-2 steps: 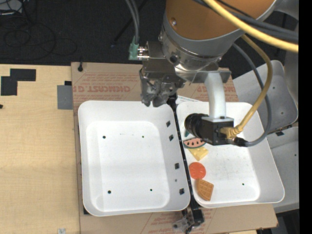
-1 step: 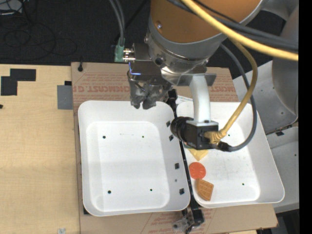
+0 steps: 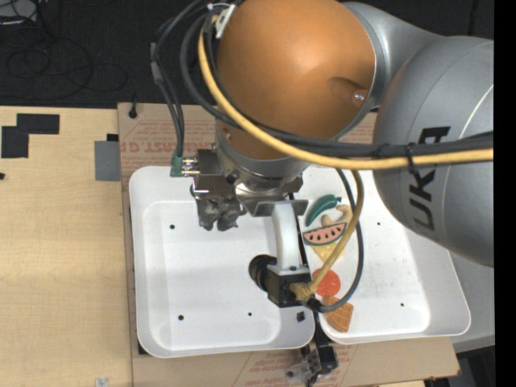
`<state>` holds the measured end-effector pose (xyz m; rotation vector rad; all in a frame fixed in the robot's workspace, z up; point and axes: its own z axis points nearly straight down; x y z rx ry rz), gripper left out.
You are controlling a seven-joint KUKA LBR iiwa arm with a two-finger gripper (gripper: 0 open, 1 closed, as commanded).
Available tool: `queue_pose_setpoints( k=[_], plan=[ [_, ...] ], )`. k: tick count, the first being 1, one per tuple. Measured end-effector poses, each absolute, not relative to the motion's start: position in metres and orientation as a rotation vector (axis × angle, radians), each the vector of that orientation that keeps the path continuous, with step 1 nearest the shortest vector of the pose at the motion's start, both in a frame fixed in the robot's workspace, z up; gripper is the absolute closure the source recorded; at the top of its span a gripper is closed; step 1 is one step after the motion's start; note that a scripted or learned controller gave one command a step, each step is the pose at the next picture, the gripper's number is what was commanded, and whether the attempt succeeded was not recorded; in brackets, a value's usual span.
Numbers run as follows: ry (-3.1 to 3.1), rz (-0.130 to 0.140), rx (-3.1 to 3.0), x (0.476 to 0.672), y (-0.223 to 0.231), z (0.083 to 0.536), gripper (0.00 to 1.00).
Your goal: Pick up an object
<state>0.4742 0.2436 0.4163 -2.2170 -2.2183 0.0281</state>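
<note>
Step in hand, as I read it: get the claw over sth worth grabbing. Right now it hangs over the far part of the left bin, w/ bare white floor below and around it, so closing here would prob. catch nothing.

Pickable stuff is all off to the claw's view-right, across the shared rim, in the right bin:
- watermelon slice: nearest of the lot, a bit nearer the camera than the claw.
- green piece: about level w/ the claw and just beyond the slice. Can't tell what it is, maybe a bean or pepper.
- red-orange ball: further toward the camera, near the bin's inner wall.
- orange wedge: furthest from the claw, by the near rim.

To do it well:
- Shift the claw view-right over the rim before descending, and lift high enough to clear both rims.
- Pick one target. The ball looks the easiest, since it is round and graspable from any angle, though it may roll.
- The slice and wedge lie flat, so the claw has to go right down to the floor and straddle the narrow side.
- The items sit close together and near the wall, so watch for nudging neighbours or clipping the rim.
- Centre on the target, go straight down, close, then lift slowly.

Claw state: it is dark, seen from above and partly under the wrist, so I can't tell how far open it is. I see nothing in its grasp, and it touches none of the toys.
</note>
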Motion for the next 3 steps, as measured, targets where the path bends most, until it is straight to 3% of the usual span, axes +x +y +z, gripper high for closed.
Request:
queue_pose_setpoints(
  k=[1, 2, 3],
  plan=[
    [-2.217, -0.014, -2.235, 0.477, 0.152, 0.545, 1.00],
    [-2.226, 0.006, -2.213, 0.475, 0.215, 0.537, 1.00],
    [-2.224, 0.006, -2.216, 0.476, 0.245, 0.537, 1.00]
  ],
)
